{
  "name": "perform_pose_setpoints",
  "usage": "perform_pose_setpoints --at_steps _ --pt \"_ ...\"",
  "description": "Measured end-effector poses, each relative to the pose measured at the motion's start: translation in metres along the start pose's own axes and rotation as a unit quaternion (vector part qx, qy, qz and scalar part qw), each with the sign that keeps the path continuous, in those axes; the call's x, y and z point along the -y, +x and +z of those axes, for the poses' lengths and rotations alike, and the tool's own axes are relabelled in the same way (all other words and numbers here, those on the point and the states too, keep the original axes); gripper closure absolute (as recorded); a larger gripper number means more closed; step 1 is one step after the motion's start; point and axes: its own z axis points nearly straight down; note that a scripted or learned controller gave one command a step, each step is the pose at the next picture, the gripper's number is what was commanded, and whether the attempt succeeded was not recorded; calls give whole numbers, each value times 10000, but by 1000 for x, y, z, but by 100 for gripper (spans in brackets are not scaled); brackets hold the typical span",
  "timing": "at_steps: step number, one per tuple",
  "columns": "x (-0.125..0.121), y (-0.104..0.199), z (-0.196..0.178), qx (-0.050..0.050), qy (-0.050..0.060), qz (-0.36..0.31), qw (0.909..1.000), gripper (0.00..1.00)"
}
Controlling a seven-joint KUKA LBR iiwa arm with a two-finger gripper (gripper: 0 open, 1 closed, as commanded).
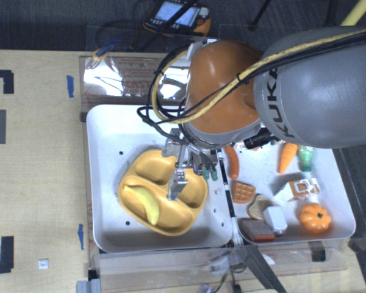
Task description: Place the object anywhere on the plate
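The big grey arm with its orange band reaches in from the right and hangs over the left bin. Its tool points down over the yellow plate, near the plate's right side. I cannot tell what state the tool is in, because it is small and dark wires sit around it.

The plate is split into parts and lies in the middle of the left bin. A yellow banana lies in the plate's lower left part, well apart from the tool.

The right bin holds many toy foods. An orange carrot lies near the top, just beside a green thing. A brown waffle sits near the wall between the bins. A small orange pumpkin sits at the lower right
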Motion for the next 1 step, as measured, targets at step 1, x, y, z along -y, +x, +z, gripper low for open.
perform_pose_setpoints --at_steps 1 --pt "55 17 -22 -16 10 279 9996 0"
